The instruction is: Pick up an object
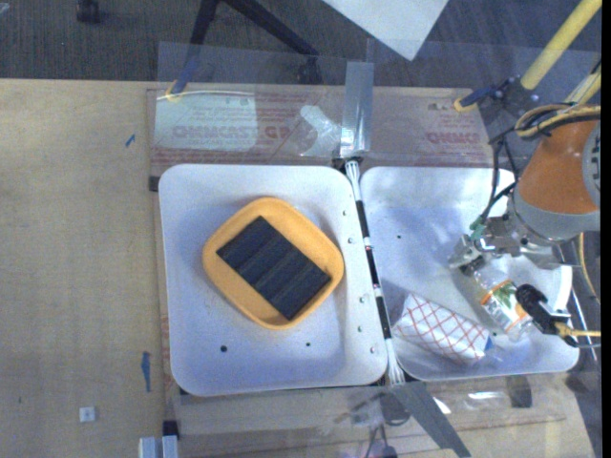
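1. Closest to the camera in the right bin (412,219) is a red-checked paper wrapper (441,328). It lies flat along the near wall, a bit left of centre, right by the seam between the two bins.
2. Just right of it is a crumpled clear packet (496,300) with orange and green print. It touches or slightly overlaps the wrapper's right end, I can't tell which.
3. My gripper (474,248) hangs low over the right bin, just beyond that packet and to its left. I honestly can't tell from this angle whether it's open or closed, or whether it touches the packet. Nothing visibly sits in its grip.
4. The packet is the nearest thing to grab, and the wrapper is next to it. Nothing lies on top of either.
5. My arm comes in from the right over the bin's far right corner. The orange band (561,172) sits above the wrist, and the wrist angles down and left.
6. The left bin (191,351) holds a yellow rounded-square dish (232,289) turned cornerwise, with a black ribbed slab (274,267) lying in it. That's well apart from me.
7. Behind the bins there's a clear sheet with red lettering (205,122) and a metal bracket (358,98) at the seam.
8. Farthest back are an office chair base (239,12) and a white sheet (382,3) on the floor.
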Robot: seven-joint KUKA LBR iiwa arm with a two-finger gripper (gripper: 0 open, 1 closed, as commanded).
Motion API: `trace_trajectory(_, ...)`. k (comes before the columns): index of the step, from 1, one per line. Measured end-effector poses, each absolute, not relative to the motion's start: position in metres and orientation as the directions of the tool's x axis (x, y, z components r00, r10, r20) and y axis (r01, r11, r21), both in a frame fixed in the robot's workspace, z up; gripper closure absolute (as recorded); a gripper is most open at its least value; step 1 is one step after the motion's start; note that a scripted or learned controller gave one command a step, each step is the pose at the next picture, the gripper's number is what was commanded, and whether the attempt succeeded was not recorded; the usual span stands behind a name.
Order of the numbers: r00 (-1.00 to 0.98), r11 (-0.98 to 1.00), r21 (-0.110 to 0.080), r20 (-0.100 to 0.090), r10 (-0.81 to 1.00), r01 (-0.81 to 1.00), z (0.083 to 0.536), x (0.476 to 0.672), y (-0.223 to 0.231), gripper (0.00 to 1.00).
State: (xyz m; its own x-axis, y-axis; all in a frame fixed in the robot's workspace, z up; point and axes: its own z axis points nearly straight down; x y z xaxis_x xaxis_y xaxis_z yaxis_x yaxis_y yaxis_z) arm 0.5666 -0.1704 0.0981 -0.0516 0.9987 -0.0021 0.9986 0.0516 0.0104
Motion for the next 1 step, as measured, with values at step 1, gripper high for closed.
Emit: trace_trajectory(1, -0.251, 0.251, 0.002, -0.001, 0.968, 0.968, 0.1849, 0.6369, -0.0863, 1.00)
